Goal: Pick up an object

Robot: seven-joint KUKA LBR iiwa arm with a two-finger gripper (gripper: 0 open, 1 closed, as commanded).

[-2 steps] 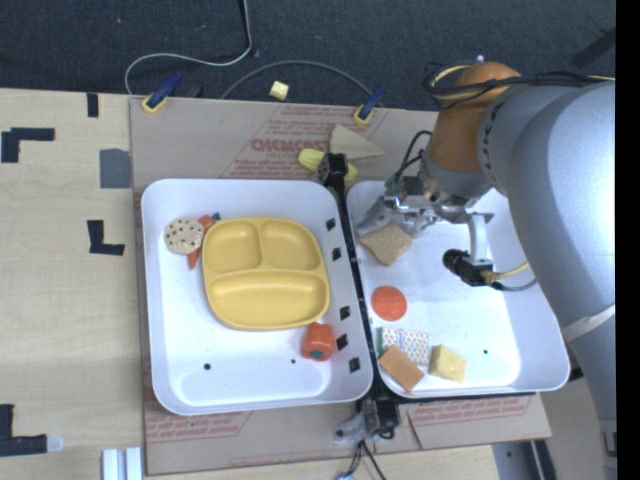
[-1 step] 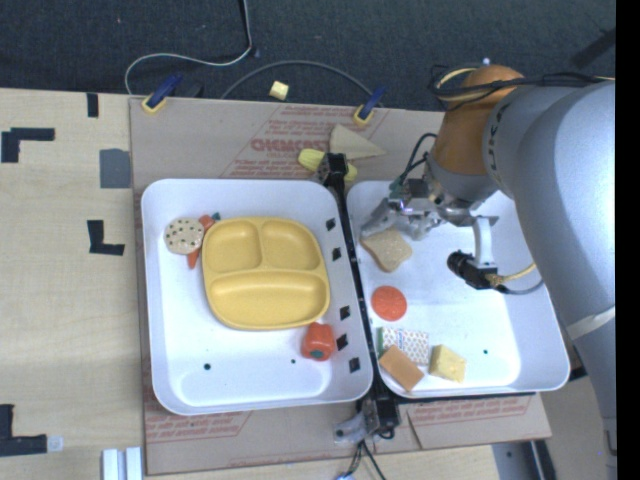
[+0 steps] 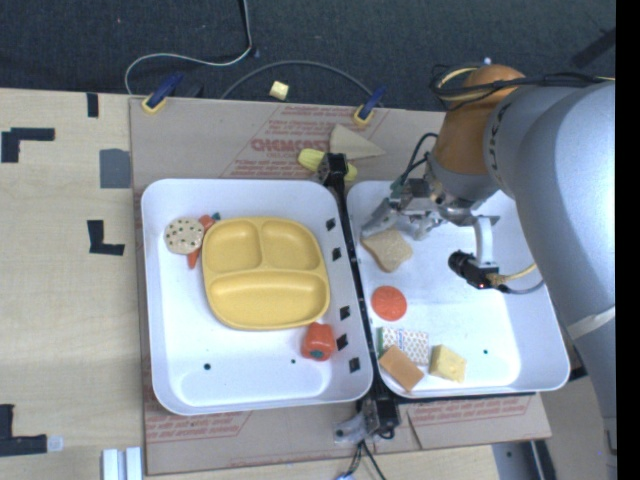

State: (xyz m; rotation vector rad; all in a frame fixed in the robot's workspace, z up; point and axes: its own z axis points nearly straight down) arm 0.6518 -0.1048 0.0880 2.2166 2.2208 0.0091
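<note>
Hovering tool beside spongy bread slice

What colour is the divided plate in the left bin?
Yellow; the plate shows plainly in the camera view.

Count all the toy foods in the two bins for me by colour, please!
Yellow: 2, the divided plate and the cheese cube
Tan or brown: 3, the cookie, the bread slice and the toast piece
Red or orange: 3, the tomato slice, the red pepper and the carrot bit
Total: 8
</note>
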